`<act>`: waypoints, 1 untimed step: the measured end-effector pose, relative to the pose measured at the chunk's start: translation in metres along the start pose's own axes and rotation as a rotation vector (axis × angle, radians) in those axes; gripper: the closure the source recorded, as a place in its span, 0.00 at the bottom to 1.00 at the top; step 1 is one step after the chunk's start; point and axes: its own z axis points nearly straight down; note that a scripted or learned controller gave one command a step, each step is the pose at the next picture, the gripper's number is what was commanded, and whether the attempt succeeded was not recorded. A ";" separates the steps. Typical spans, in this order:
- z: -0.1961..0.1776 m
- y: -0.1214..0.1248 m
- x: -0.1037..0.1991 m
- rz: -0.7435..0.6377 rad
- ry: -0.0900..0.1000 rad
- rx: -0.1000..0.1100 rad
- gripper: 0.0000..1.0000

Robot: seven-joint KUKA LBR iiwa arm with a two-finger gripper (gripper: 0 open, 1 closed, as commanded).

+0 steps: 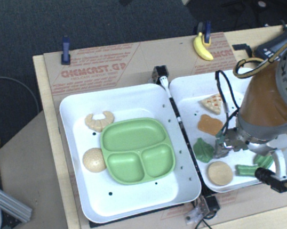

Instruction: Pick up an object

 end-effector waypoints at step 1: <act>-0.107 0.019 0.087 -0.014 0.000 -0.019 1.00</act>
